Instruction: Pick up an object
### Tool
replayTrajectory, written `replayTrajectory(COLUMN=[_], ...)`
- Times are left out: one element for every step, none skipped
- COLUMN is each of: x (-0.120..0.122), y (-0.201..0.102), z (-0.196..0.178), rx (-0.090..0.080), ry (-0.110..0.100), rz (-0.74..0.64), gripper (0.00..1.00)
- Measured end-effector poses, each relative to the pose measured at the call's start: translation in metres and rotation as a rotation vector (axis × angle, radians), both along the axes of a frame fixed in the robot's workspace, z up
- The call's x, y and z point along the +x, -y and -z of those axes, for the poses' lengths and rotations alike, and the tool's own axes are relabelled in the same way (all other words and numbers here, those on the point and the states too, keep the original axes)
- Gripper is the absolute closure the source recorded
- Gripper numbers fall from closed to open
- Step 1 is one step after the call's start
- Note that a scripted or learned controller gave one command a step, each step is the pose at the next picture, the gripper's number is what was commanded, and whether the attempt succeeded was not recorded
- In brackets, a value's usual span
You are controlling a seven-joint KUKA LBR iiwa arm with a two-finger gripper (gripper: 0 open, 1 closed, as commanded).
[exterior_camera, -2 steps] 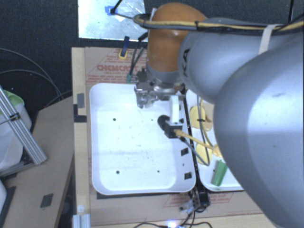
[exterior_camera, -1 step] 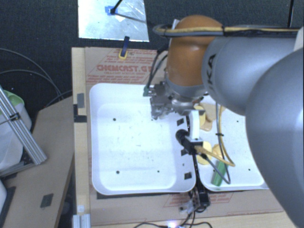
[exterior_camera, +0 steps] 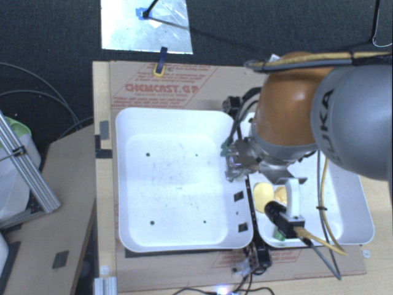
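The grey arm with its orange band (exterior_camera: 288, 103) reaches over the right bin (exterior_camera: 356, 220) and covers most of it. The gripper sits under the wrist, near the wall between the two bins, and its tips are hidden by the arm. A pale yellow object (exterior_camera: 264, 195) lies in the right bin just below the wrist, with a small orange-yellow piece (exterior_camera: 280, 196) touching its right side. A bit of green (exterior_camera: 277, 235) peeks out near the bin's front edge. Whether anything sits between the gripper's tips cannot be seen.
The left bin (exterior_camera: 175, 177) is a white tray with a few small dark specks on its floor. Both bins rest on a cardboard sheet (exterior_camera: 166, 85). A shiny metal plate (exterior_camera: 147, 17) lies beyond it. Aluminium framing (exterior_camera: 24, 171) stands at the far left.
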State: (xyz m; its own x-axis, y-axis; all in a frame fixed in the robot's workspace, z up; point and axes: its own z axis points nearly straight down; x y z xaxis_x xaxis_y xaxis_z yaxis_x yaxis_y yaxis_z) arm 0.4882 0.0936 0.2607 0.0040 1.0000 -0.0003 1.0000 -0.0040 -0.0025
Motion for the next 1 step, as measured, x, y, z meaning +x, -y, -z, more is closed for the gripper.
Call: replayTrajectory(x=[0.0726], y=[-0.0131], z=[-0.1233], rx=[0.003], ry=[0.021], rz=[-0.009], gripper=[1.00])
